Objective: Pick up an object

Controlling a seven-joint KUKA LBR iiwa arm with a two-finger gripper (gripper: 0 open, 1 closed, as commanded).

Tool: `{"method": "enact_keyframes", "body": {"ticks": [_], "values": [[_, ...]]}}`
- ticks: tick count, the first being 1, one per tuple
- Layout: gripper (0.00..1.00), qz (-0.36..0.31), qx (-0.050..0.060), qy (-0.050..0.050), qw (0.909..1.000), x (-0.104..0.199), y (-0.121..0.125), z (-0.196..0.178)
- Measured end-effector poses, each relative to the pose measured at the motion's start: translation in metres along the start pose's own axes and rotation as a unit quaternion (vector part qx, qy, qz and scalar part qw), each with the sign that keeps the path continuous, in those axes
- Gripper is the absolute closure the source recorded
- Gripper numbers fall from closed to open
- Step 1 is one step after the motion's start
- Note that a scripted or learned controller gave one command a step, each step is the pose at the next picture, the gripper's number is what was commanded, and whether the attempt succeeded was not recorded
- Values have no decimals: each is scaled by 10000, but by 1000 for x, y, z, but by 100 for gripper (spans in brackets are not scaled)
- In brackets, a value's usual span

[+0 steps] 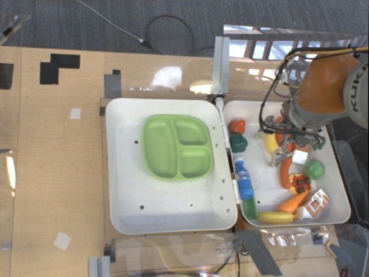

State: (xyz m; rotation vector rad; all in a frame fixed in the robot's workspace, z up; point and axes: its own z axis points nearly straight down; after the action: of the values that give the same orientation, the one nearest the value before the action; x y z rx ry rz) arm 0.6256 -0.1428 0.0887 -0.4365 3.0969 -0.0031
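Hovering low over the right bin (pixel 343 212), the end effector (pixel 286 152) is seen among the toy pieces, and the reach-and-grasp step is judged to be in hand. Whether anything is gripped cannot be told from this angle. A yellow piece (pixel 271 143) lies just beside it on the left-bin side, a white block (pixel 299 157) and a red-orange piece (pixel 285 172) just beneath, a green ball (pixel 314 169) a little beyond. A clean closing on one piece and a straight lift are called for next. The arm (pixel 326 85) is bent in from above the bin, wrist pointed down, cables looped alongside.
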Motion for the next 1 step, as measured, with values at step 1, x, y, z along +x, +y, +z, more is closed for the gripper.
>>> {"method": "enact_keyframes", "body": {"ticks": [1], "values": [[100, -13, 18, -51, 10000, -4, 0, -14]]}}
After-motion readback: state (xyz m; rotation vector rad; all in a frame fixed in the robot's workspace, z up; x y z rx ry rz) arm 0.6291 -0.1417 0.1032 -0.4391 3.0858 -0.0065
